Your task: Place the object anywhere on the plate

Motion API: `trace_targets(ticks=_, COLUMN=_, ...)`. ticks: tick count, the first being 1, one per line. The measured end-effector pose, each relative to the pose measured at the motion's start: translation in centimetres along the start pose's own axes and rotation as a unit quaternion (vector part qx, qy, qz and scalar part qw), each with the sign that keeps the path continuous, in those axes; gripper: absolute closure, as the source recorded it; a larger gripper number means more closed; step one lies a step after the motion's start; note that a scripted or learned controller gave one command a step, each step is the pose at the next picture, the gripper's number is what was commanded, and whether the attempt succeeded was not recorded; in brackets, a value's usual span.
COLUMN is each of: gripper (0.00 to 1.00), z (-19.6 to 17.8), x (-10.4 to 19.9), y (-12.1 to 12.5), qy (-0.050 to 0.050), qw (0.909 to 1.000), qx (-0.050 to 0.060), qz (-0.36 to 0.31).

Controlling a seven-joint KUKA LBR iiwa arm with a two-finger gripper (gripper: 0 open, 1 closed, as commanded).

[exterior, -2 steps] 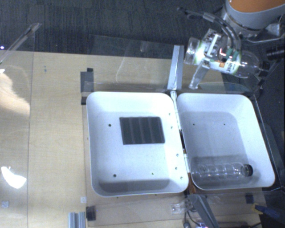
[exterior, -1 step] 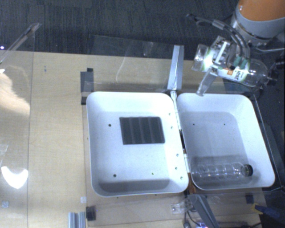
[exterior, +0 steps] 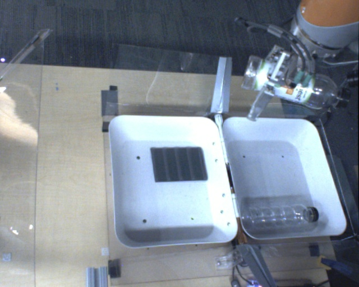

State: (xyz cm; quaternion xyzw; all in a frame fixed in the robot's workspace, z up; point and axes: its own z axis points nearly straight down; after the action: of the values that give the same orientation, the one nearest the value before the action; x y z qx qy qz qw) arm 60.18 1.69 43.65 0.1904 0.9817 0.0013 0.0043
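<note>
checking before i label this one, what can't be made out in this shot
- Gripper, camera view: blurred, and its pale fingers blend into the bench; open or shut unclear.
- Clear bottle in the right bin: transparent, outline faint against the white.
- Arm: cut off by the top edge.

The arm [exterior: 328, 17] runs off the top edge, only its orange band and grey wrist inside the picture. The hand [exterior: 263, 95] is a blur of clear parts, fingers impossible to read. The clear bottle [exterior: 280, 214] barely stands out against the right bin [exterior: 331, 168].
</note>
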Motion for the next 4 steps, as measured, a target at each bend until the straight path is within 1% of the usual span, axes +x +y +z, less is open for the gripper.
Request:
trace_targets(ticks=1, gripper=0.0, z=0.0, x=2.9, y=1.6, qy=0.0, qw=0.9995, qx=0.0, qz=-0.033)
trace_targets(ticks=2, gripper=0.0, z=0.1, x=-0.7, y=7.4, qy=0.0, qw=0.9994, qx=-0.001, qz=-0.036)
trace_targets(ticks=3, gripper=0.0, z=0.0, x=3.5, y=15.2, qy=0.0, qw=0.995, qx=-0.002, qz=-0.1)
trace_targets(ticks=4, gripper=0.0, z=0.1, x=-0.4, y=15.2, qy=0.0, qw=0.9958, qx=-0.001, qz=-0.092)
